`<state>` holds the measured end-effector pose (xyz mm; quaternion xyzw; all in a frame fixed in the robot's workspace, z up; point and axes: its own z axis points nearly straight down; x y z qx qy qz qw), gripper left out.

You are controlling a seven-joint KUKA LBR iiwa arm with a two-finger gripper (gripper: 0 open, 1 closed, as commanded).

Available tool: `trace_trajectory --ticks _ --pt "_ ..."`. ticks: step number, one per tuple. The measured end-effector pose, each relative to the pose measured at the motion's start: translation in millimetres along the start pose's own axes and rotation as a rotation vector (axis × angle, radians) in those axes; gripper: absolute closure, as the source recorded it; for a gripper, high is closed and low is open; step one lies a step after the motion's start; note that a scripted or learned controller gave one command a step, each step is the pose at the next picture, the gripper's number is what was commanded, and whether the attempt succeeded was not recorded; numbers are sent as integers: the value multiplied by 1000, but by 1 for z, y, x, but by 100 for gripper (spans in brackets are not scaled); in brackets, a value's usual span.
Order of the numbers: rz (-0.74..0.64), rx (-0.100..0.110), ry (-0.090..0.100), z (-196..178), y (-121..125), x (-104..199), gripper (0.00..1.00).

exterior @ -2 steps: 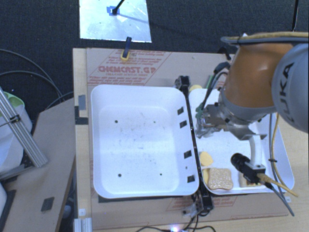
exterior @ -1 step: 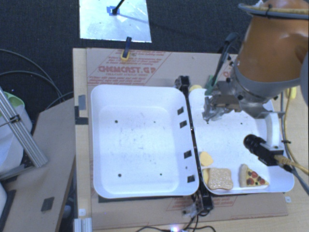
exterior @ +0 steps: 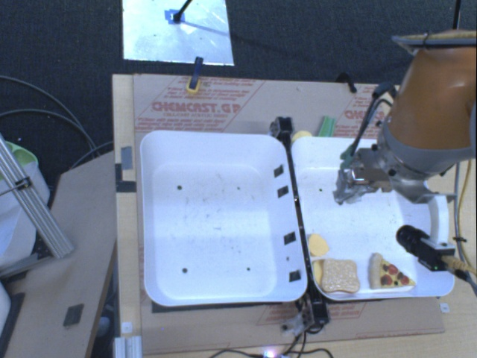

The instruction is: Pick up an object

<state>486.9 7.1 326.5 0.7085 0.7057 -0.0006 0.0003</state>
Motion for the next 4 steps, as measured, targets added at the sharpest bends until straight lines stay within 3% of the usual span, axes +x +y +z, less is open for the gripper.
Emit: trace_trajectory --ticks 1,2,3,4 --pt "-14 -4 3 -21 0 62 100" --pt "-10 -5 3 -51 0 80 100" --pt "-3 -6 1 -74 0 48 100" --pt "-12 -9 4 -130 0 87 100"
